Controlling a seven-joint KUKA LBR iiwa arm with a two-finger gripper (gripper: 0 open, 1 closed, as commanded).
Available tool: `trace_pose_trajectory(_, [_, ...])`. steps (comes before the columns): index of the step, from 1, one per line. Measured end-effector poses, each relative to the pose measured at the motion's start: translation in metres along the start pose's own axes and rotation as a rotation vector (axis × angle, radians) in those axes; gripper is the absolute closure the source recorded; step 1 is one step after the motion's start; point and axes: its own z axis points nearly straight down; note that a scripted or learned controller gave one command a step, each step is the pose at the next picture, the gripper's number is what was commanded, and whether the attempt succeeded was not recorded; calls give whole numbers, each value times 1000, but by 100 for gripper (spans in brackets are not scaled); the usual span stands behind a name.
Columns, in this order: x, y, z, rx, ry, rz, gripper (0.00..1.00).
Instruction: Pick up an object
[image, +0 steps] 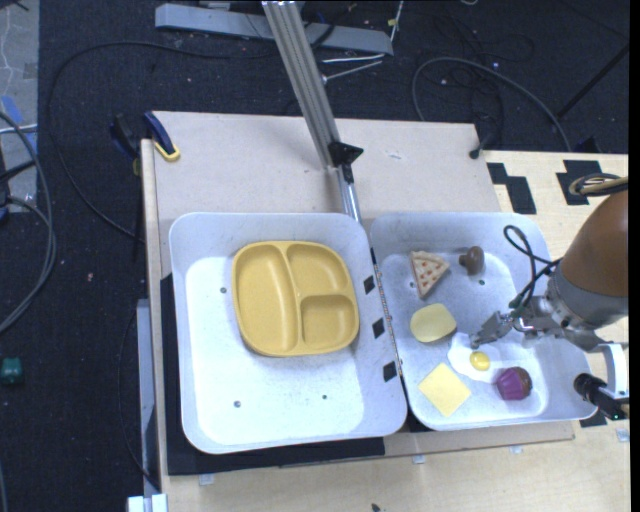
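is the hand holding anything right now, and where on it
Nothing is held as far as the view shows. The hand hangs just above the fried egg in the right bin, with nothing between its fingers.

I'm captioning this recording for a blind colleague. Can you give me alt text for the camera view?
The robot's hand hangs low in the right bin, above a fried egg toy, with a pizza slice, yellow round piece, cheese square, purple item and brown item around. The left bin holds a yellow divided plate.

no legible text or labels
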Motion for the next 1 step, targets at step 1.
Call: trace_pose_trajectory(1, [0, 2, -12, -5, -1, 0, 100])
